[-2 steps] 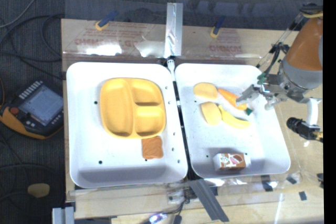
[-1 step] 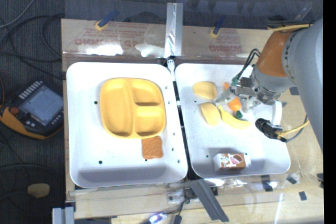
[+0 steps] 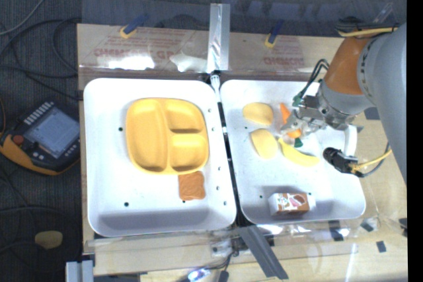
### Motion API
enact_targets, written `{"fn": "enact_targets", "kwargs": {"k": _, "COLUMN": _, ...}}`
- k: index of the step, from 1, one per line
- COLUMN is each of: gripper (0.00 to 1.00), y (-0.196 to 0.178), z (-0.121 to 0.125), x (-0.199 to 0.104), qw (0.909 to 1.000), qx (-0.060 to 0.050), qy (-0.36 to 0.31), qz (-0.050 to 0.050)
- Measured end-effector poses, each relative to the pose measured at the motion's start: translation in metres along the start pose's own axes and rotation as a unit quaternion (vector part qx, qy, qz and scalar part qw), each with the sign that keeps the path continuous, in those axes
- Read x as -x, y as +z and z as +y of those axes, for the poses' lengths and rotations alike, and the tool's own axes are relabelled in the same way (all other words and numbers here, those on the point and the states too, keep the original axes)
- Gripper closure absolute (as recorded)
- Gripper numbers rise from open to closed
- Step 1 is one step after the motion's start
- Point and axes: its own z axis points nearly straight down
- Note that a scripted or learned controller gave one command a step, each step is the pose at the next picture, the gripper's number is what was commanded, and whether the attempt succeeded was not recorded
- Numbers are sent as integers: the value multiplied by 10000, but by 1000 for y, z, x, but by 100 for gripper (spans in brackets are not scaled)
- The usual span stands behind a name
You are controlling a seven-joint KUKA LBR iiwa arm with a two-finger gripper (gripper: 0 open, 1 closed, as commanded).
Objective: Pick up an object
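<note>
Low in frame, a small brown carton (image 3: 291, 203) lies in right bin (image 3: 350, 198): light, stiff, boxy, prob. best pinched across its short sides. Farther up, claw (image 3: 296, 121) hovers over yellow toy pieces (image 3: 264, 142); can't tell its opening or load.

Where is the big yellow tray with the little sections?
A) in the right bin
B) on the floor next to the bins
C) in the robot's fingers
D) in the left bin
D. The yellow tray lies flat in the left bin, just above an orange-brown toast-like piece, while the gripper is over the right bin.
</note>
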Motion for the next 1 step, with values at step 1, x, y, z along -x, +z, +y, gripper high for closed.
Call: {"fn": "enact_targets", "kwargs": {"k": 1, "gripper": 100, "y": -110, "z": -43, "x": -30, "qw": 9982, "qx": 10, "qy": -593, "qz": 34}}
